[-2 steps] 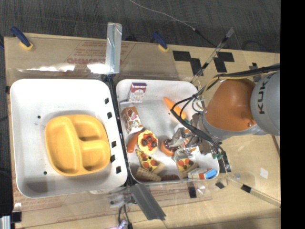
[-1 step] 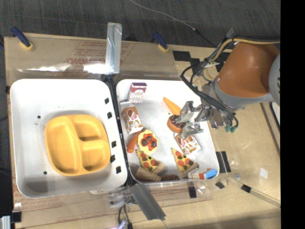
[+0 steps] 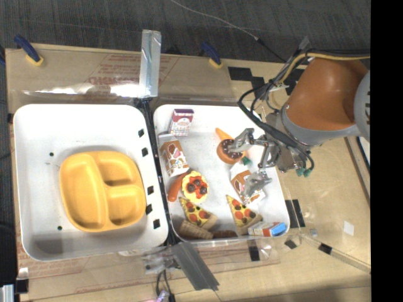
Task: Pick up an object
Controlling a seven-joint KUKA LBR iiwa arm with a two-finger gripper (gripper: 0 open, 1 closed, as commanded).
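The right bin (image 3: 208, 115) holds several toy foods. A small purple-and-white carton (image 3: 181, 122) stands at its back left, and an orange carrot (image 3: 222, 134) lies beside a round brown piece (image 3: 227, 151). Further forward are a printed packet (image 3: 174, 157), a round pizza (image 3: 195, 186), two pizza slices (image 3: 196, 214) (image 3: 243, 213) and a brown bun-like piece (image 3: 240, 181). My gripper (image 3: 248, 163) hangs low over the bin's right side and is open. One finger (image 3: 240, 143) is by the round brown piece, the other (image 3: 257, 183) by the bun-like piece. Nothing is gripped between them.
The left bin (image 3: 31, 124) holds a yellow divided tray (image 3: 101, 187). A white-and-blue tube (image 3: 271, 229) and a dark brown piece (image 3: 203, 233) lie along the right bin's front wall. The arm's orange band (image 3: 324, 90) and its cables overhang the bin's right rim.
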